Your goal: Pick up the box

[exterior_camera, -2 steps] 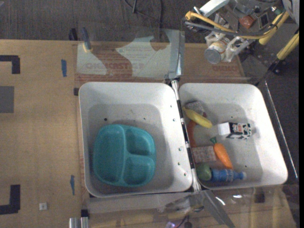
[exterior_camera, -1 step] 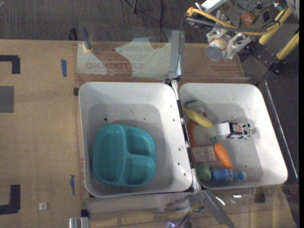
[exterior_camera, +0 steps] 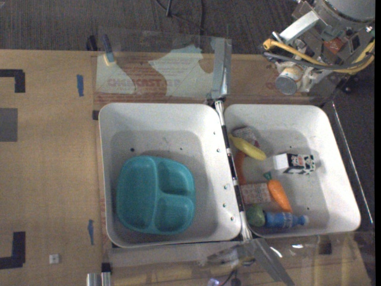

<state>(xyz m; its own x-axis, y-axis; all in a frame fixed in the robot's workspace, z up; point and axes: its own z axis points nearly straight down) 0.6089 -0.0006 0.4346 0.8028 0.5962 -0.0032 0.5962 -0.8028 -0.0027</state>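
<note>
Gripper (exterior_camera: 293, 79) hangs well apart from the box (exterior_camera: 293, 162), its grip unreadable; nothing lifted yet, the whole pick remains.

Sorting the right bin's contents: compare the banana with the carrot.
The banana is yellow and lies near the bin's upper left; the carrot is orange, green-topped and lies lower, toward the middle. The banana curves; the carrot tapers straight. Both lie flat in the right bin.

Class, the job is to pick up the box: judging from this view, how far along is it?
Nothing looks done: the box lies in the right bin beside the carrot. The end effector hangs above the bin's far edge, holding nothing visible. Approach, grasp and lift all remain.
</note>
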